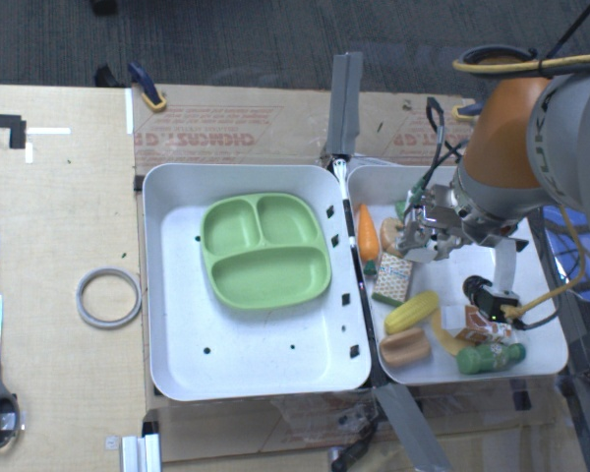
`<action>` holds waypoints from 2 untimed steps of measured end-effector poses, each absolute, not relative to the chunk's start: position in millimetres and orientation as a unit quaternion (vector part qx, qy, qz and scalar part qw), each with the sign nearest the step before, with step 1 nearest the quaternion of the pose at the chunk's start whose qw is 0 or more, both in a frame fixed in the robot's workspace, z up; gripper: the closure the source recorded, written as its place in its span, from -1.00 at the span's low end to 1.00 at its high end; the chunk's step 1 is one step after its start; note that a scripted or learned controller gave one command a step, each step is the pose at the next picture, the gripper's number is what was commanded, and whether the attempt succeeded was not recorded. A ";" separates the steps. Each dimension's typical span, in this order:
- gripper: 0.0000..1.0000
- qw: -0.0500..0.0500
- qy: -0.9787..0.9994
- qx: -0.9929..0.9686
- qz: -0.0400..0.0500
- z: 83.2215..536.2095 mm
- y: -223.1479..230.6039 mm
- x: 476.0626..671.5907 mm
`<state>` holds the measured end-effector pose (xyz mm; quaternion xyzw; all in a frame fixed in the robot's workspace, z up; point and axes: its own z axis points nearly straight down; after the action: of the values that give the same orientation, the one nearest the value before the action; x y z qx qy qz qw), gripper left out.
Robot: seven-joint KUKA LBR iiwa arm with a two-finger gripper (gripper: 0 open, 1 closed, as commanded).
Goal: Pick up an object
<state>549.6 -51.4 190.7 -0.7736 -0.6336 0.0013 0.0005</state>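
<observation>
My gripper [416, 236] hangs over the right bin [546, 357], its state I cannot tell, and the corn [412, 312] at lower right looks light, smooth, best taken across its middle.

Green divided plate [266, 251] in left bin [162, 293], pincer [410, 236] over right bin [543, 357]

You have two white bins: the left bin [167, 293] holds a pale green divided plate [266, 251]; the right bin [541, 347] holds an orange carrot [368, 232], a yellow corn cob [412, 312], a tan and reddish hot dog [405, 346], a dark green vegetable [490, 358], and a small box [393, 278] speckled green and white; the arm [531, 136] is grey with an orange band; the bench [49, 224] is light wood; a roll of tape [109, 297] on it is greyish white; brown cardboard [226, 126] carries red printing.
</observation>
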 end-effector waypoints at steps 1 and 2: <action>1.00 0.000 -0.701 -0.714 0.002 268.7 -45.3 577.0; 1.00 0.000 -0.714 -0.700 0.002 230.1 6.9 645.2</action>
<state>645.2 6.9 230.1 -0.6998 -0.7144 0.0021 0.0002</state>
